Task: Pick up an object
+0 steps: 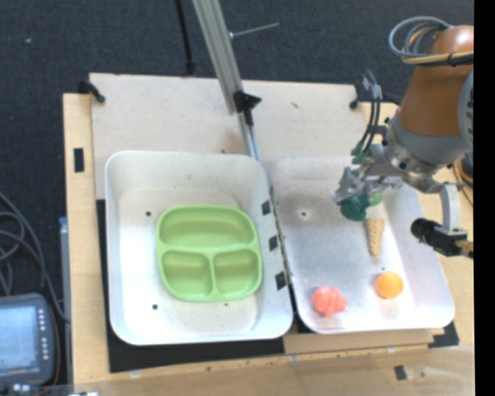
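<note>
Cone (374, 235): pale, tapered; long axis runs roughly up-down in the view, narrow tip toward near edge; lies in right bin (421, 304).
Green object (355, 208): at cone's upper end, under gripper (357, 190).
Gripper: low over green object; finger state cannot tell.
Open room: bin floor left of cone bare; red lump (330, 301) and orange ball (388, 285) near front wall.
Left bin (132, 304): green divided tray (208, 252).

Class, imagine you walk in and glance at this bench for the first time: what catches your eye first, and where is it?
The bright green divided plate in the left bin stands out first. Next, the arm's gripper over the right bin, above a dark green object, with a cone, an orange ball and a red-pink toy nearby.
</note>
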You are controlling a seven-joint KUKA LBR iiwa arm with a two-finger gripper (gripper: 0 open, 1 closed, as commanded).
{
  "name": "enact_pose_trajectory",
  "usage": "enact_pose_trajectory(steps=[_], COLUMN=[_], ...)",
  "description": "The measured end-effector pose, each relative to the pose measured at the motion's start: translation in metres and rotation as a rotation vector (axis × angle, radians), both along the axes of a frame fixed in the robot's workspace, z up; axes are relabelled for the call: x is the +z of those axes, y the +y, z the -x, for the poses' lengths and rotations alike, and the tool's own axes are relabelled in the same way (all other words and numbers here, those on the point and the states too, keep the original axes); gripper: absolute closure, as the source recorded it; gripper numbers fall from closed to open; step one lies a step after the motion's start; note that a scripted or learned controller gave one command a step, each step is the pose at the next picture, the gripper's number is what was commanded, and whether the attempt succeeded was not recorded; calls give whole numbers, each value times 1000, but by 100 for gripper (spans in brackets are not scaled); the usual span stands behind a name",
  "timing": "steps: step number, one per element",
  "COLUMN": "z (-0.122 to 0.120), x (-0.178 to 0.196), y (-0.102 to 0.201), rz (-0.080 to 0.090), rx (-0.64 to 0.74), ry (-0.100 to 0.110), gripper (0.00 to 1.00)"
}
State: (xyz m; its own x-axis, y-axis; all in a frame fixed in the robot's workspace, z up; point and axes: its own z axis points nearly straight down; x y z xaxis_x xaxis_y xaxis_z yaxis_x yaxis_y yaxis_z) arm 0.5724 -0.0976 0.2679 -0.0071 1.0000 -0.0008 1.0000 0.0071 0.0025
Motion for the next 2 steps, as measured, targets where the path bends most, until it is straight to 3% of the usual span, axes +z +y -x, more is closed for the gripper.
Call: enact_pose_trajectory(steps=[2], z=[-32], x=[-11], y=[89], rz=[-1], rx=[-1], ry=[0], gripper=[100])
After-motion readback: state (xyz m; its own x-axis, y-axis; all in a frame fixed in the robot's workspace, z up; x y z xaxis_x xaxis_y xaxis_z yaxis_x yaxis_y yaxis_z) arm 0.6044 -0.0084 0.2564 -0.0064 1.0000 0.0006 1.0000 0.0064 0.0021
